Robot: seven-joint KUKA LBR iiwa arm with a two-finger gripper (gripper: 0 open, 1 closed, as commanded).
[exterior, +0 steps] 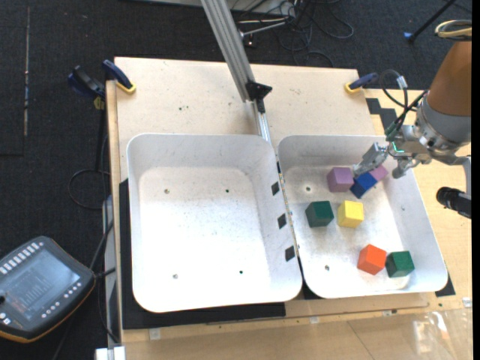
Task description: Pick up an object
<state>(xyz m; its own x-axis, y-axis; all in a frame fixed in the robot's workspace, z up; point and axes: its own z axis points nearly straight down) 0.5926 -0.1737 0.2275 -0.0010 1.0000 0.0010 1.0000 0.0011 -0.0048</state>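
Counting in the right bin [420, 208], six blocks are seen: two green, one yellow, one orange, one purple, and one blue block [364, 183] clasped by the gripper [377, 162].

A pale, matt board surface, speckled and scuffed, is seen on the bench [225, 96]. The two white bins [202, 223] are shown as smooth plastic with a faint sheen and dark specks. The coloured cubes, such as the yellow cube [350, 213], are presented as matt and smooth. At upper centre, a brushed-metal rail [225, 32] is caught gleaming; dark, rough carpet [52, 66] is seen at left.
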